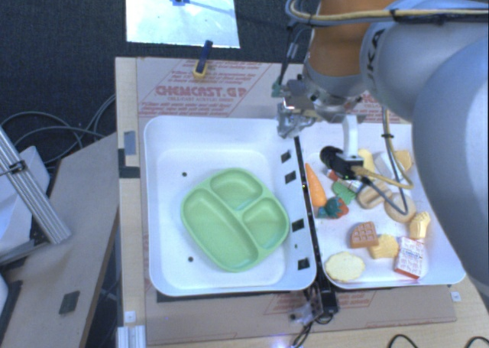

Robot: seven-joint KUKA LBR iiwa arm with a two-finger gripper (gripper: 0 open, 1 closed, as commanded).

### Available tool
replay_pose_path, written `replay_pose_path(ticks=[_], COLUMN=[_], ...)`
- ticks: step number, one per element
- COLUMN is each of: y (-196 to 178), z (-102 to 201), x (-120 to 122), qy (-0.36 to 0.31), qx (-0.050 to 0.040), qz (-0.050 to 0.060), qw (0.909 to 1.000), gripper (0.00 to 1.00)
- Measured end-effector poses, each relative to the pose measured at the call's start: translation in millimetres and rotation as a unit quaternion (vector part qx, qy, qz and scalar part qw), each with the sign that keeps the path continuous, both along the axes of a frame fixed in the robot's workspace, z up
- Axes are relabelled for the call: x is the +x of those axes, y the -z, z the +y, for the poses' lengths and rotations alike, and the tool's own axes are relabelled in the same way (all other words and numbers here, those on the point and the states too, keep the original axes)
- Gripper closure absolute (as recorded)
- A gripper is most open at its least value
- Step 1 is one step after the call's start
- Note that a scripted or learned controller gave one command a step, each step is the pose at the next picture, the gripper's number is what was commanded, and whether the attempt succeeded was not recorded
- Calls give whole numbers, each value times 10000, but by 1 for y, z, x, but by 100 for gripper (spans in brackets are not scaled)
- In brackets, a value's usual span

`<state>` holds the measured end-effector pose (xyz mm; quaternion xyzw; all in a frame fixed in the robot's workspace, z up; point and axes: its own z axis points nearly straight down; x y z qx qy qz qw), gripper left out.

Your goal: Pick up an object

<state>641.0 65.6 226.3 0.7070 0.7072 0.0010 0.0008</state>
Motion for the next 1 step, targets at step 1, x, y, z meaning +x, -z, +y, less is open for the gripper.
replay_pose_path(ticks=[1], y=[11], z=[4], x=[4], qy=[-15], qx=[-1], qz=[7], qw=[10000], gripper=[100])
